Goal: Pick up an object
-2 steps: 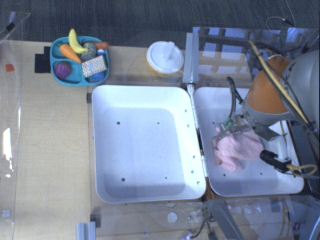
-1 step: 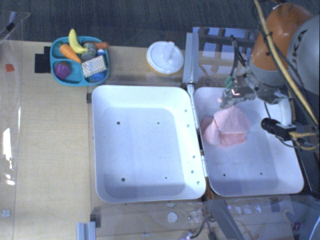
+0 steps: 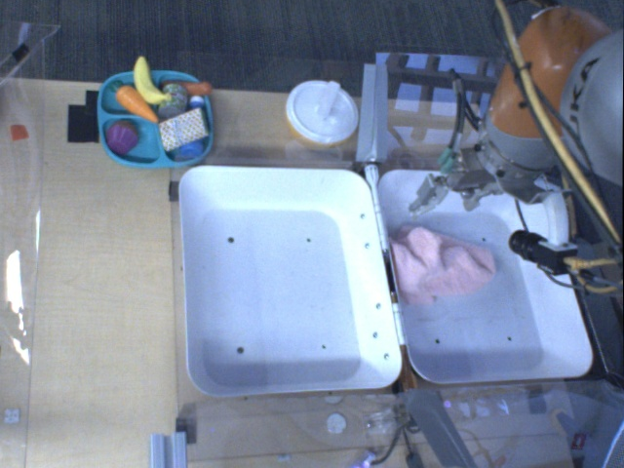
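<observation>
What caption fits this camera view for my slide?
Gripper poised above a pink cloth in the right bin.

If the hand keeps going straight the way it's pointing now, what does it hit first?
Most likely the pink cloth. The hand hangs above the right bin, angled down and leftward, with the cloth just below it. Depth is unclear, so it might reach the bin floor beside the cloth.

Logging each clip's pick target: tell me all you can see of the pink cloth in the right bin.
The pink cloth looks soft, like towel fabric, crumpled into a loose, folded heap. It lies flat on the floor of the right bin, in its left half, close to the wall shared with the left bin. The gripper hangs above and behind it, not touching.
</observation>
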Available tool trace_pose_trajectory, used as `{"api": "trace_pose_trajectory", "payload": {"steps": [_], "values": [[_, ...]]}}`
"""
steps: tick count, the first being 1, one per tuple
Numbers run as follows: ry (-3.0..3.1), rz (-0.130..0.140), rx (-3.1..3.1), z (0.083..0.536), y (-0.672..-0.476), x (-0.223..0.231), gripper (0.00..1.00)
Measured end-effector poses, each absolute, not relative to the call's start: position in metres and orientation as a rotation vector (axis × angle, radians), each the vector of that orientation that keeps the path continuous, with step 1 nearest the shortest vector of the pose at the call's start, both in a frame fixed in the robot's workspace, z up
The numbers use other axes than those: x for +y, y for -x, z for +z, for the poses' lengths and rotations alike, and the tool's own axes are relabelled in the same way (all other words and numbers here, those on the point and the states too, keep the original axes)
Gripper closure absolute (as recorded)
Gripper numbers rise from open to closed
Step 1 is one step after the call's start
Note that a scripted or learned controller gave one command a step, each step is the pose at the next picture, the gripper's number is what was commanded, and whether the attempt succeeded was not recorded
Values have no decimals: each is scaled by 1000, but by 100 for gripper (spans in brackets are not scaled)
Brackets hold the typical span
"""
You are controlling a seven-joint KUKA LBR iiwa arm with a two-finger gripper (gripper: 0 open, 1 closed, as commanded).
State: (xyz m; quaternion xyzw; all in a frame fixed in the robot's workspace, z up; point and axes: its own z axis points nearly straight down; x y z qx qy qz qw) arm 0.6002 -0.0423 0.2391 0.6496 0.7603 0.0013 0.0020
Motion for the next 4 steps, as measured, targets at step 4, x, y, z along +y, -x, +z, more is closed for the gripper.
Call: {"api": "trace_pose_trajectory", "payload": {"steps": [4], "values": [[-1797, 11, 2557, 91, -594, -93, 0]]}}
